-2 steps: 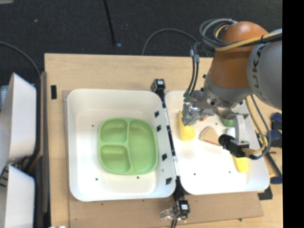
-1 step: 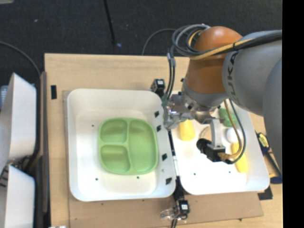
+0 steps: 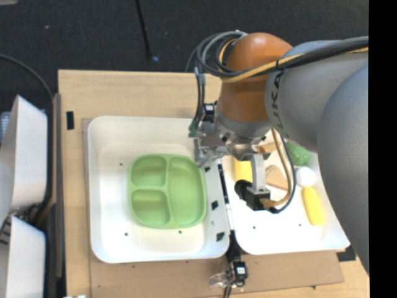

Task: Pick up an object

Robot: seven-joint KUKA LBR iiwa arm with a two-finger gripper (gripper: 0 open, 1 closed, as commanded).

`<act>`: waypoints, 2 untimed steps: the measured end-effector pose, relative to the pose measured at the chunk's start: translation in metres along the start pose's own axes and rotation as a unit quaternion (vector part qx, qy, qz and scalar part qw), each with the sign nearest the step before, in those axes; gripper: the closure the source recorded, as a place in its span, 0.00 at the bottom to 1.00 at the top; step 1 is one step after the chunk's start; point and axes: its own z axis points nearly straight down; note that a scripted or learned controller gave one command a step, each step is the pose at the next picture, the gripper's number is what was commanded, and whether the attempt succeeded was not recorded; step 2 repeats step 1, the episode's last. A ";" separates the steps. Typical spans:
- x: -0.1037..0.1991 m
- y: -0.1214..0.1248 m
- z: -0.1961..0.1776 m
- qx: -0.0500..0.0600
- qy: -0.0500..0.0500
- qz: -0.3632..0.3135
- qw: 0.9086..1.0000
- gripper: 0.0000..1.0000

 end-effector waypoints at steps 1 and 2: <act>-0.002 0.000 0.000 0.000 0.000 0.002 1.000 0.00; -0.002 0.000 0.000 0.000 0.000 0.002 1.000 0.00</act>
